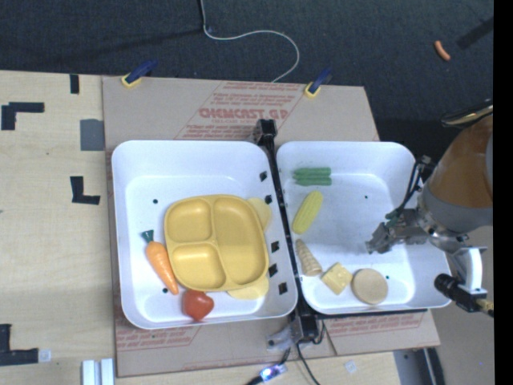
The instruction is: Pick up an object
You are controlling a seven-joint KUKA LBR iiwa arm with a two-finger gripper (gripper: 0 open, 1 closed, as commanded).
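The worktop (48, 239) is pale wood, with a sheet of brown cardboard (240, 111) lying on it under both bins. Taking the right bin (353, 152) as the landmark: the left bin (128, 215) sits against its left wall, the two touching along a dark seam.

The grey arm (465, 191) with its orange band reaches in over the right bin's right rim. Its gripper (383, 241) hangs over the bin's bare floor, right of centre, pointing left; it is too dark and small here to tell how the gripper is set, and nothing shows between its tips.

In the left bin, well left of the right bin's wall, a yellow divided plate (216, 243) fills the middle. An orange carrot (162, 265) lies just beyond the plate's far-left edge, and a red tomato (196, 304) lies below the plate near that bin's front wall.

Inside the right bin, an ear of yellow corn (308, 211) lies tilted near the left wall, with a green bean pod (312, 176) just above it toward the back wall. A round tan biscuit (369, 285) rests at the front wall, below and slightly left of the gripper and apart from it. A pale yellow cheese wedge (337, 278) sits just beside the biscuit's left. A ridged cream cone (309, 257) lies near the left wall, below the corn.
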